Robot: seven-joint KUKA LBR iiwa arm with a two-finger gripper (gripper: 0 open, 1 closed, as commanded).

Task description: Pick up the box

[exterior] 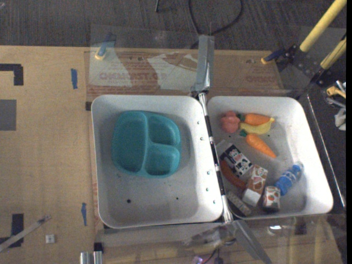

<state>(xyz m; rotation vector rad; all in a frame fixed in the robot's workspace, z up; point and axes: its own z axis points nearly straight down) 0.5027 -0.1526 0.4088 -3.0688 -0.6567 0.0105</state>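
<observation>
The box [236, 161] lies in the right bin [308, 120], on the 9 o'clock side of the bin's middle and close to the wall that this bin shares with the left bin [104, 147]. It lies flat and is turned at a slant. How the jaws stand, wide or narrow, I cannot tell, and also not where the box lies relative to them.

The top face of the box has a dark and white print with small red marks. The print is too small to read. At 4 o'clock from the box, just beside it, is a small carton [256, 179] in brown and white, and its label too cannot be read. Further at 4 o'clock stands a small can [270, 198] with a red and white picture. A blue bottle [289, 177] lies at 3 to 4 o'clock from the box, near the carton. At 12 o'clock from the box are a pink fruit [231, 121], a banana [257, 128] and two carrots [260, 146].

The left bin holds a teal divided plate [146, 143].

On the bench [44, 147], at 12 o'clock from the bins, a cardboard piece [132, 73] carries pale red letters under a clear sheet. They are faded and I cannot read them.
</observation>
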